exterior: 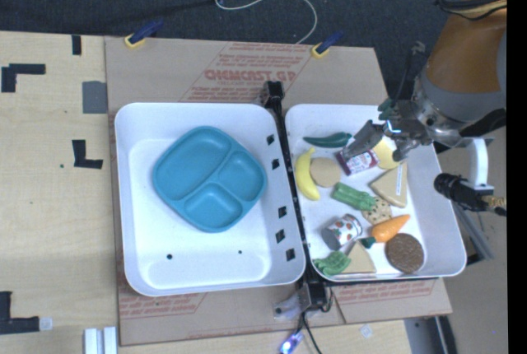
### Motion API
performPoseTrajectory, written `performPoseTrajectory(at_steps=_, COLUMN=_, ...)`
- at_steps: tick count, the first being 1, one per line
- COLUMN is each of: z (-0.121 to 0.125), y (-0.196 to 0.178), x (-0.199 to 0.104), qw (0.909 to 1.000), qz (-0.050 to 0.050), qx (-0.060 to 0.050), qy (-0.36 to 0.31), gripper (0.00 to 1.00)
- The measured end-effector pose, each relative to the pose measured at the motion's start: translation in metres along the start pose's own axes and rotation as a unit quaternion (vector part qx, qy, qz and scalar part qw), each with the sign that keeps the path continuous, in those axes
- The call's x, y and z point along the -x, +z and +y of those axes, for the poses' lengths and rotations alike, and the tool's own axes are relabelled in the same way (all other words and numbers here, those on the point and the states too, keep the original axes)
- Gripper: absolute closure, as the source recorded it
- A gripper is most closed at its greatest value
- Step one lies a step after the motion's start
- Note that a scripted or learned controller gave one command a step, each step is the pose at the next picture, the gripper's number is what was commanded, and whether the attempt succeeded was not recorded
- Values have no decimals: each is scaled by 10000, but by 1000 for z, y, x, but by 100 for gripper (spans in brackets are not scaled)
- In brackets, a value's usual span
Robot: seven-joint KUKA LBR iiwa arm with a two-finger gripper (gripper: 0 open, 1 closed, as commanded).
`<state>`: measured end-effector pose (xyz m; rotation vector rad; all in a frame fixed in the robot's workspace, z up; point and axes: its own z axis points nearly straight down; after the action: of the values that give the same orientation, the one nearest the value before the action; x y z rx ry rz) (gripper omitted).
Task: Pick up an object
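My gripper (375, 152) hangs low over the back of the right bin (449, 216), open, with its two dark fingers spread apart. Between and just under the fingers lie a purple-and-white packet (359, 163) and a small yellow item (384, 156); neither is clearly gripped. Around them lie a yellow banana (305, 176), a green chili (328, 140), a tan round piece (326, 173), a green pickle (353, 197), a cheese wedge (392, 186), a carrot (388, 226), a brown cookie (405, 252) and a small can (341, 230).
The left bin (136, 179) holds a blue divided plate (210, 178). A black divider (284, 179) runs between the bins. A green leafy piece (331, 264) and a tan triangle (361, 260) sit at the right bin's front. The arm's body (465, 68) rises at the right.
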<state>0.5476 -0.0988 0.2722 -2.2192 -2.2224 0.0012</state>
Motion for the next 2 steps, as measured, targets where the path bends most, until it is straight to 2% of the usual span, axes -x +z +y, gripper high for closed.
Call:
performPoseTrajectory(at_steps=1, z=-38, y=14, x=-29, qw=10000, qz=4, qx=-19, qy=-2, gripper=0)
performPoseTrajectory(at_steps=2, z=-37, y=3, x=-28, qw=10000, qz=2, qx=-10, qy=-5, gripper=100)
